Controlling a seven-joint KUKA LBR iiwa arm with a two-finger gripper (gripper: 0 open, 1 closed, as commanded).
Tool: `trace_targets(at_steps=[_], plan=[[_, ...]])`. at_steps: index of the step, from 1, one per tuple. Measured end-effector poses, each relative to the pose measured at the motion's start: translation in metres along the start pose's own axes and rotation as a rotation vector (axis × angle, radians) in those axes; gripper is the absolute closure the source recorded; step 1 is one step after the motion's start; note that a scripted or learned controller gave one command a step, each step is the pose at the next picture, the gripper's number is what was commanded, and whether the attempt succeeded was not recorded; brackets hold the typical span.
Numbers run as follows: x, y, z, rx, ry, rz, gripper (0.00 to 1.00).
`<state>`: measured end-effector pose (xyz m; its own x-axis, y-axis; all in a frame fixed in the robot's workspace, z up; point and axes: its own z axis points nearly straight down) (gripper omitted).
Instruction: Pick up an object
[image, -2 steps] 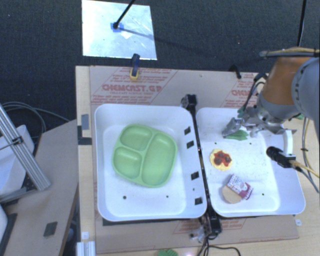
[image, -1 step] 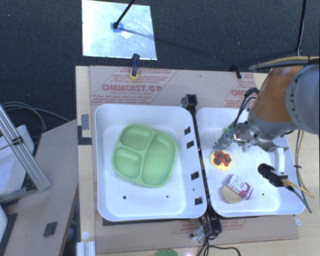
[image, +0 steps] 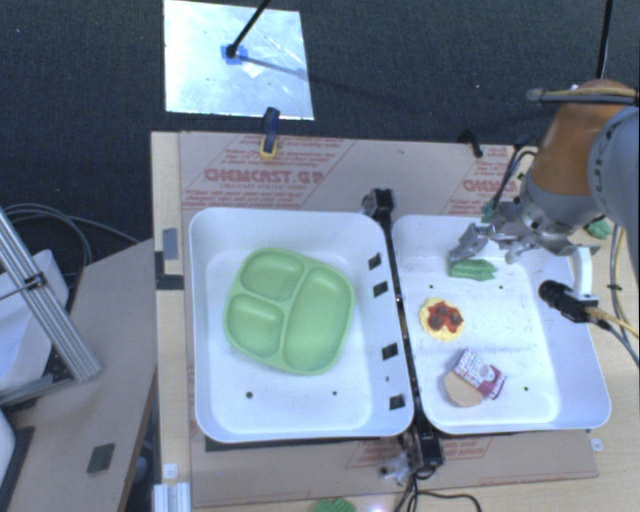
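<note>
Gripper over the right bin

We see the gripper (image: 497, 243) spread apart just above a green toy (image: 472, 268) in the right bin (image: 570, 395); a divided green plate (image: 290, 311) lies in the left bin (image: 215, 400).

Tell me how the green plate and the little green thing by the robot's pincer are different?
The green plate is big and pale green; the little green thing is small and darker green. The plate is roundish with three compartments; the little thing is long and thin. The plate lies in the left bin; the little thing lies in the right bin, just below the pincer. Both are green and lie flat.
</note>
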<state>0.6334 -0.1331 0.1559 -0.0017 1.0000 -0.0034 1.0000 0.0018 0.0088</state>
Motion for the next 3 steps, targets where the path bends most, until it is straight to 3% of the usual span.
trace_targets(at_steps=[1, 2, 3], plan=[[0.002, -0.003, 0.001, 0.006, 0.002, -0.001, 0.0], [0.044, -0.062, 0.075, 0.016, 0.007, -0.001, 0.0], [0.041, -0.057, 0.058, 0.003, 0.004, 0.0, 1.0]])
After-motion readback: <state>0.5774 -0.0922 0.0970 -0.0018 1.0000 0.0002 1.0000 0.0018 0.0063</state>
